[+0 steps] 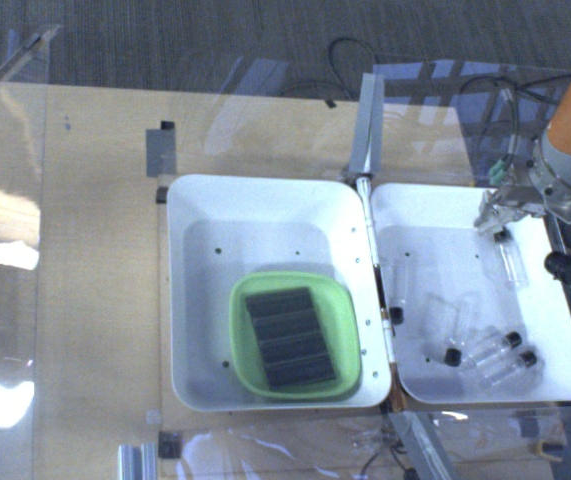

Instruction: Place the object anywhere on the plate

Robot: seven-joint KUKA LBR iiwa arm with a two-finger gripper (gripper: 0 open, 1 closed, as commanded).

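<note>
We see a green plate with a dark ridged insert in the left bin. The right bin holds clear vials, black-capped, perhaps four. The gripper hovers at that bin's far edge, vials nearer us, well apart. We cannot tell its grip.

Left bin: open floor around plate; dark ridged block covers plate centre. Right bin: vials crowd near corner, middle open.
</note>
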